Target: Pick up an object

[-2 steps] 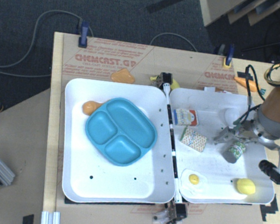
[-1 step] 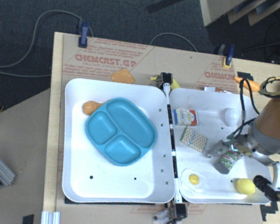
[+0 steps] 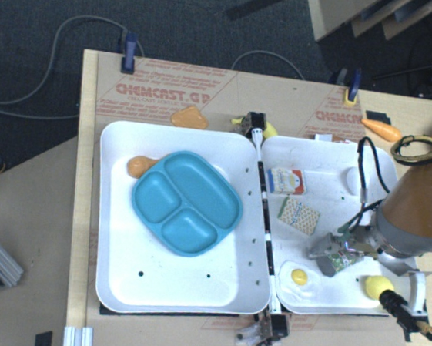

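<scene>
Right bin (image 3: pixel 334 155): the pincer (image 3: pixel 330 257) is lowered near the floor; its grip state cannot be told. A patterned card (image 3: pixel 299 215) is found just up-left of it, a fried-egg toy (image 3: pixel 298 278) down-left, a yellow piece (image 3: pixel 378 286) to its right (all apart from it).

Both bins (image 3: pixel 113 195) below me are white, the left one holding a bright blue divided plate (image 3: pixel 187 202) beside an orange lump (image 3: pixel 139 166). In the right bin lie a fried egg (image 3: pixel 298 278) with a yellow yolk, a checked green-and-white packet (image 3: pixel 299 215) and a yellow piece (image 3: pixel 378 286). My arm (image 3: pixel 421 207) wears its orange band above grey.
</scene>
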Available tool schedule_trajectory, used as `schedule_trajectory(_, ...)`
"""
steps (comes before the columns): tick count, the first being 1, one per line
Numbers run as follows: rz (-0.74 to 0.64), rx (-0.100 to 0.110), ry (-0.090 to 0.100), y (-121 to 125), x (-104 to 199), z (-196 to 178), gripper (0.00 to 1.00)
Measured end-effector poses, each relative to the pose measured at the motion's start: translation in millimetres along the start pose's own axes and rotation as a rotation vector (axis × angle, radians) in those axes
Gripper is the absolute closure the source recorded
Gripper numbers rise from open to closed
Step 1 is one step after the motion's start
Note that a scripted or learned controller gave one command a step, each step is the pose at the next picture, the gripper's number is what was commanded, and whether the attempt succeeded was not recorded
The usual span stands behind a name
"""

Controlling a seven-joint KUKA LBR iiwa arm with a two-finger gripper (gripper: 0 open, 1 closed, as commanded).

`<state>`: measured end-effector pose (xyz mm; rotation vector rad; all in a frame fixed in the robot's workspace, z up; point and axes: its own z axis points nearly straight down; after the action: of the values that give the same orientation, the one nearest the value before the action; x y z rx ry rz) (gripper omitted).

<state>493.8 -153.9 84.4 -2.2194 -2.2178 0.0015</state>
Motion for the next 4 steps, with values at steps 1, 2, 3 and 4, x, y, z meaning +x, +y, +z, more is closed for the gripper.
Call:
schedule_trajectory(1,0.000,-0.005,-0.001,1.7,-0.2,-10.2,1.00)
schedule_trajectory(2,-0.002,-0.009,-0.005,33.8,-16.6,-79.1,1.00)
schedule_trajectory(3,-0.001,-0.004,-0.003,32.3,-15.9,-76.3,0.00)
schedule_trajectory(4,-0.005,0.001,0.001,43.1,53.7,3.3,0.00)
